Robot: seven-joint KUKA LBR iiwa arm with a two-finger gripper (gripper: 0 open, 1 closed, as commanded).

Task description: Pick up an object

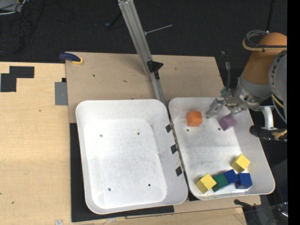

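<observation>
1. Purple block, a small cube-like piece, lies in the upper part of the right white bin, just below and beside the fingers; I take it as the likeliest thing to be picked, though the small orange cube to its left is also near.
2. The fingers look spread apart, pointing down and to the left, and nothing shows between them; whether a tip touches the purple block I cannot tell.
3. Step in hand, as I judge it: the approach before a grasp, with no object yet lifted.
4. The next move would call for centring the spread fingers over one block, lowering to the bin floor and closing squarely on opposite faces; a block sitting off to one side could be nudged away rather than caught.
5. The gripper hangs at the upper right of the frame, under the grey wrist and orange band of the arm, which comes in from the right edge and tilts down toward the bin.
6. Farther out, a cluster of yellow, green and blue blocks sits at the lower right corner of the same bin, well apart from the fingers.
7. The left white bin lies beside it on the tan counter.
</observation>
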